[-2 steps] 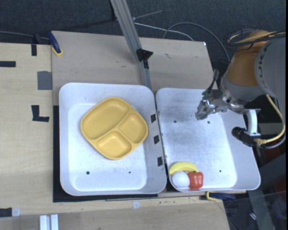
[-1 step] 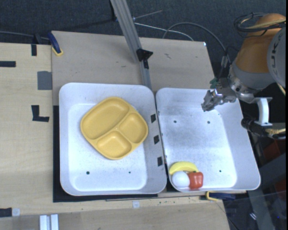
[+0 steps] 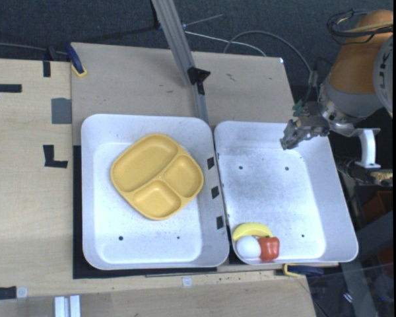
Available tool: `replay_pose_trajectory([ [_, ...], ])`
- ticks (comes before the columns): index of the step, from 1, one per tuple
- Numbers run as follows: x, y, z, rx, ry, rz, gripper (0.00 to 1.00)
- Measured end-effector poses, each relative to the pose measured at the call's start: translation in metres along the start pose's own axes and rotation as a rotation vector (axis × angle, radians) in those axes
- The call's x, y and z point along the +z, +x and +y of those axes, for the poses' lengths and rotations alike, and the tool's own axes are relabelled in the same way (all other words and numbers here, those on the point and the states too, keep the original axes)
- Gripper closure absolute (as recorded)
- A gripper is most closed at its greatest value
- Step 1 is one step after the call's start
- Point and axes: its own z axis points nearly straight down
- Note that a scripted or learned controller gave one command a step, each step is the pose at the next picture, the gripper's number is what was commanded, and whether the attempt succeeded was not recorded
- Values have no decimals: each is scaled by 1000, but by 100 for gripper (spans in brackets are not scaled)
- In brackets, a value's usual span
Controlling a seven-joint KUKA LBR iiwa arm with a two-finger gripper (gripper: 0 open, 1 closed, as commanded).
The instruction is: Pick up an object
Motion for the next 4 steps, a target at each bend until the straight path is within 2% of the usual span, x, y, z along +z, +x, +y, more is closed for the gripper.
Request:
replay_pose_trajectory([
  [2, 18, 97, -44, -3, 5, 1, 100],
  [3, 7, 144, -57, -5, 3, 2, 100],
  [4, 20, 197, -74, -5, 6, 1, 100],
])
